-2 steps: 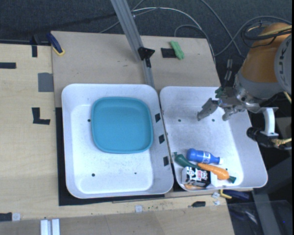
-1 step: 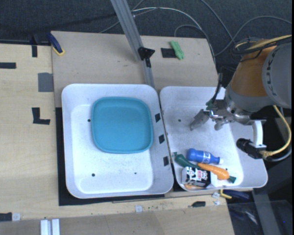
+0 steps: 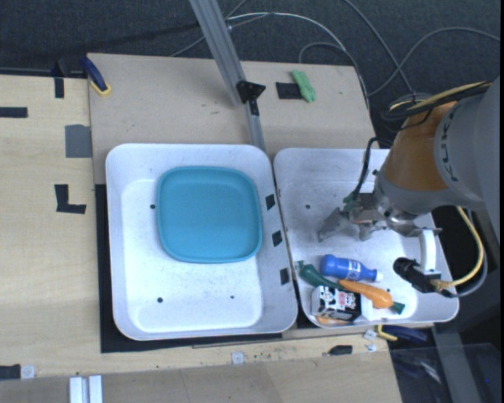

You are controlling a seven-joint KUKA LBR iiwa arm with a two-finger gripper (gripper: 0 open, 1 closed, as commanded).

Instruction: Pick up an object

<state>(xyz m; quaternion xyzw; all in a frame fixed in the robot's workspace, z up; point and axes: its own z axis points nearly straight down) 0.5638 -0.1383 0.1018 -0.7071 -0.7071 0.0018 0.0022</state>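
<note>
The fingers (image 3: pixel 346 222) hung spread and empty; just below them lay a blue bottle (image 3: pixel 348 268) (light, rigid, probably slick), best gripped across its middle.

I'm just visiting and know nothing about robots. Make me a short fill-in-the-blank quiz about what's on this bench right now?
1. The teal plate lies in the ____ bin as the camera sees it.
2. The blue bottle lies in the right bin, next to a carrot-like toy coloured ____.
3. The gripper hangs over the ____ bin.
4. The small object on the bench beyond the bins is coloured ____.

Missing words: left; orange; right; green
</note>
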